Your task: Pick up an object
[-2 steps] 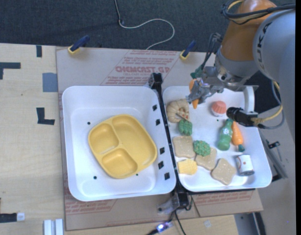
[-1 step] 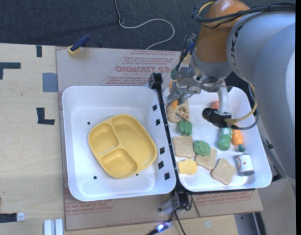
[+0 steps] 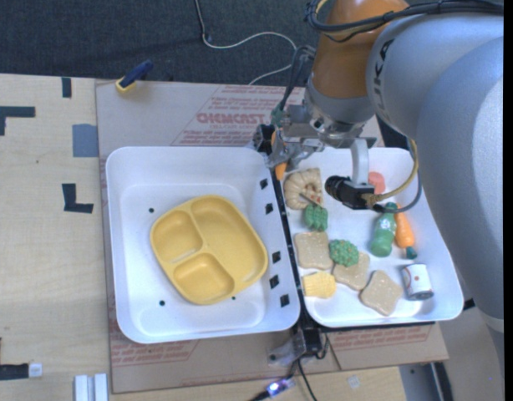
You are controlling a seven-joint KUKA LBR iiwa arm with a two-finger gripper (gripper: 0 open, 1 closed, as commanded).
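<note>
My gripper (image 3: 281,157) hangs over the far left corner of the right bin (image 3: 444,266), by the wall shared with the left bin. Just below it lie a small orange piece (image 3: 280,172) and a tan pretzel (image 3: 302,189). Further down the bin are a green broccoli floret (image 3: 316,218), a toast slice (image 3: 311,250), a second broccoli (image 3: 343,251), more toast (image 3: 380,293), a yellow cheese piece (image 3: 320,286), a green bottle (image 3: 383,236), an orange carrot (image 3: 404,231) and a small white can (image 3: 417,281). I see nothing lifted by the gripper.
A yellow divided plate (image 3: 208,247) lies in the left bin (image 3: 123,224). The grey arm with its orange band (image 3: 348,32) covers the far right of the scene. A blue-and-yellow clip (image 3: 134,75) sits on the bench beyond the bins.
</note>
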